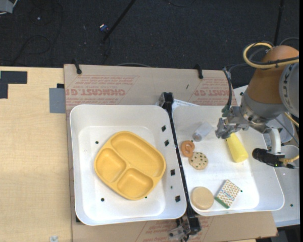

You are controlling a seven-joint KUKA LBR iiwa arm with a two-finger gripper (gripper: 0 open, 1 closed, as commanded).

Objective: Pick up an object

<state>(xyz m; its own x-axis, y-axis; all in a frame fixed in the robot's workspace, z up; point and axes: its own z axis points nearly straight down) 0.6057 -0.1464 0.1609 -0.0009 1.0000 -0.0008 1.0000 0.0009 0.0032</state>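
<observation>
**Ana:** Camera view from above, both shallow white bins on show: the left white bin (81,135) at centre frame carries a yellow plastic divided tray (130,165), three compartments, lying flat and turned at a slant.

**Ben:** And the right white bin (272,195) has the action. The grey arm with the orange band (270,79) comes in from the right edge, and its two-finger gripper (226,127) sits low over the bin's upper middle.

**Ana:** Fingers apart or together?

**Ben:** Cannot tell; they're a dark cluster at this angle. Just right of them and below lies a yellow cylindrical block (237,147), nearly upright in frame, very close to the gripper, though I can't say it's between the fingers.

**Ana:** Left of the gripper, a small grey cylinder (202,132). Below that, an orange pretzel-shaped toy (187,147) touching a tan speckled cookie (198,160).

**Ben:** Lower frame: a beige round disc (202,197) beside a green-and-white patterned box (228,193), tilted.
</observation>
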